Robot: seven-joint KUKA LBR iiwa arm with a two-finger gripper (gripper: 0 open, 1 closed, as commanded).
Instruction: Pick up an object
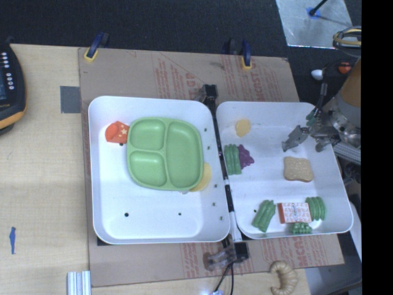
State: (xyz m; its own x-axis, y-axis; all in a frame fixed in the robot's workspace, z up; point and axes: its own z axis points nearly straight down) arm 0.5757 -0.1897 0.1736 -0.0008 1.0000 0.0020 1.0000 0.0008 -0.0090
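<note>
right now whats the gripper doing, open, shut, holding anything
Gripper: over the upper right of the right bin, above the bread slice; nothing visible between its fingers, and open or shut cannot be told.

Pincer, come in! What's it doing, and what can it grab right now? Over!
Pincer over right bin, holding nothing. Bread slice nearest, just below it, untouched. Nothing blocking the way.

Green plate [165, 153] — white bins [153, 223] — purple grapes [245, 156].
</note>
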